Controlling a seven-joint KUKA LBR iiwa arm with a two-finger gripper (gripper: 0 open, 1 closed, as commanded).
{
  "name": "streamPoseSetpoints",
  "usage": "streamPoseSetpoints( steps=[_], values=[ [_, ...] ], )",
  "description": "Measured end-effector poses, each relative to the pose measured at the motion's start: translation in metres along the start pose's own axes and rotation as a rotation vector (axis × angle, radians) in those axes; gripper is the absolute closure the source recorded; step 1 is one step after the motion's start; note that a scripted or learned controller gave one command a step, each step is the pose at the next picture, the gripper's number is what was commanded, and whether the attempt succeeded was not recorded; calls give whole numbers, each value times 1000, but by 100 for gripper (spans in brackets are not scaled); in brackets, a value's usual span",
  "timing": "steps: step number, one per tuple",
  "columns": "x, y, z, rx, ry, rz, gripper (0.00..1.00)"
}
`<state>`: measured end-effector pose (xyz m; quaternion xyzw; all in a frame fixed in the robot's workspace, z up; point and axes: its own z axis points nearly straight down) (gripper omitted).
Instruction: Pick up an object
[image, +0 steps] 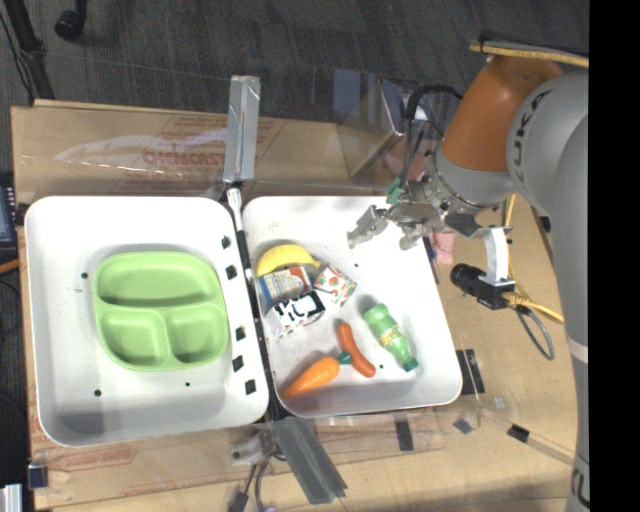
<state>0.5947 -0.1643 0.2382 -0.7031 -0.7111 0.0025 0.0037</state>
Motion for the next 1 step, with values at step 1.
streamPoseSetpoints(
  steps=[1],
  values=[
    [0, 0, 0, 0, 0, 0, 0]
  ],
)
